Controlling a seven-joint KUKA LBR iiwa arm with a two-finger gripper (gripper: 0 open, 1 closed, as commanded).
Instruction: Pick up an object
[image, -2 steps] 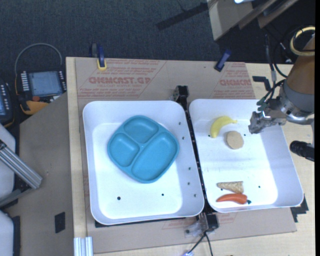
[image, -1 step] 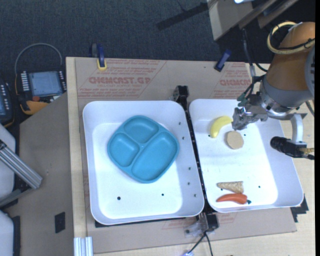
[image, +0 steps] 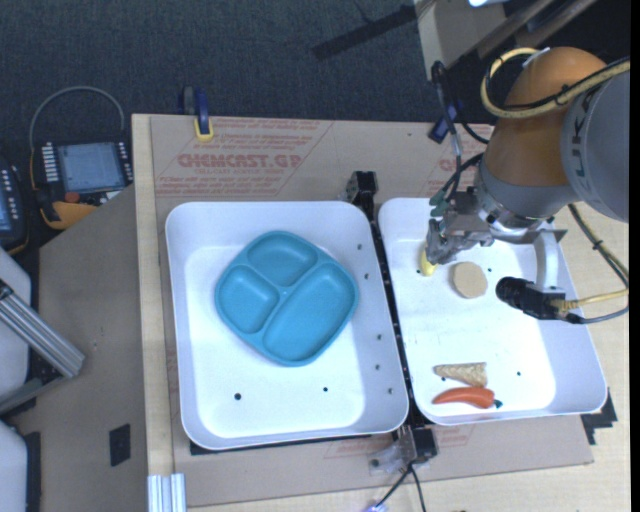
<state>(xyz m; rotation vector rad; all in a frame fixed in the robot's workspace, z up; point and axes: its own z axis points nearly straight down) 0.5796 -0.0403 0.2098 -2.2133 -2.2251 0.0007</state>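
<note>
The gripper (image: 440, 250) is down in the right bin (image: 570, 385), at its far left corner, right over a small yellow piece (image: 427, 267) that peeks out at the tip. Whether the jaws are open or shut I cannot tell; the wrist hides them from up here.

Just beside it lies a round tan disc (image: 468, 280), flat and biscuit-like. That one looks light and stiff, but low against the floor, so I'd pinch it across its edges. The yellow piece looks small and light too (only a sliver of it shows, so judging its shape is hard).

Count in the right bin: 1 yellow piece, 1 tan disc, 1 pale wedge (image: 462, 373) and 1 orange carrot-like piece (image: 465, 397) touching it near the front rim. That's 4 candidates.

Over in the left bin (image: 190, 330) sits 1 blue divided plate (image: 287, 297), with 3 compartments. It's broad, smooth and probably slippery, a poor fit for 2 fingers.
</note>
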